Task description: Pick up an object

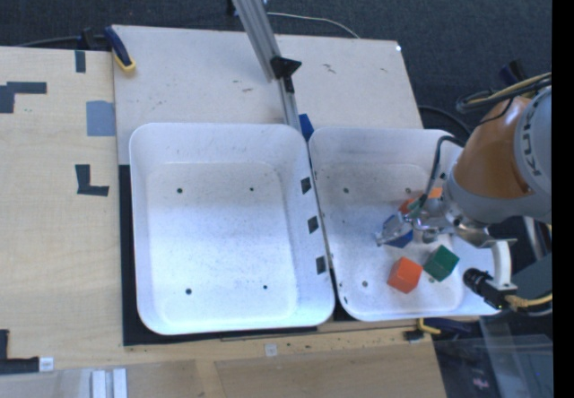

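In the right bin (pixel 359 163) lie an orange cube (pixel 404 275) and a green cube (pixel 441 263) near the front right corner. A small orange and blue thing (pixel 411 205) lies just behind the gripper. My gripper (pixel 401 230) hangs low over the right bin's middle right, just behind and left of the two cubes. The arm with its orange band (pixel 489 163) reaches in from the right.
The left bin (pixel 220 226) stands beside the right one, parted by a shared rim with black clips (pixel 313 224). A slanted metal rail (pixel 256 15) crosses the back of the bench. A blue and yellow clamp (pixel 118 48) lies at the back left.
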{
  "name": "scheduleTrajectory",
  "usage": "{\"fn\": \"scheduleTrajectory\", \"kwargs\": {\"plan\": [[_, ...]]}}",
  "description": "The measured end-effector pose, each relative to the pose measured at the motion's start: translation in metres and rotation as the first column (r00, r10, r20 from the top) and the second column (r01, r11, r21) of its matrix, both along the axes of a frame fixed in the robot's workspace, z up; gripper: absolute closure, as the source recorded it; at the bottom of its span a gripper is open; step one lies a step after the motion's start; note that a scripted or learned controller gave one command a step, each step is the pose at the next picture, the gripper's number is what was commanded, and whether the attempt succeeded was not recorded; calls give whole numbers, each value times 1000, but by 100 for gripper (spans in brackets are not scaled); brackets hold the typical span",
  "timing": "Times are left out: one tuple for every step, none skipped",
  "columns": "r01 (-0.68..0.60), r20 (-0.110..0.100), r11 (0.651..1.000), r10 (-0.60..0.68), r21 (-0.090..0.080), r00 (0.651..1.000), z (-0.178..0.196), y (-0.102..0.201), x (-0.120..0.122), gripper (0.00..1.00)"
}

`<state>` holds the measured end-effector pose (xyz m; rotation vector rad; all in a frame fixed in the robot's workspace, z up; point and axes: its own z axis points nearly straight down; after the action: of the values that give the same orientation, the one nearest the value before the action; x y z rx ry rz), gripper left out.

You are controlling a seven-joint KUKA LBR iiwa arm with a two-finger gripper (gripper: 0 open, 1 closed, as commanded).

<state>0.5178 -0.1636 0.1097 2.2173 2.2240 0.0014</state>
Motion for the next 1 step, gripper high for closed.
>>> {"fn": "scheduleTrajectory", "kwargs": {"plan": [[0,-3,1000,0,0,1000,-19,-2,28,0]]}}
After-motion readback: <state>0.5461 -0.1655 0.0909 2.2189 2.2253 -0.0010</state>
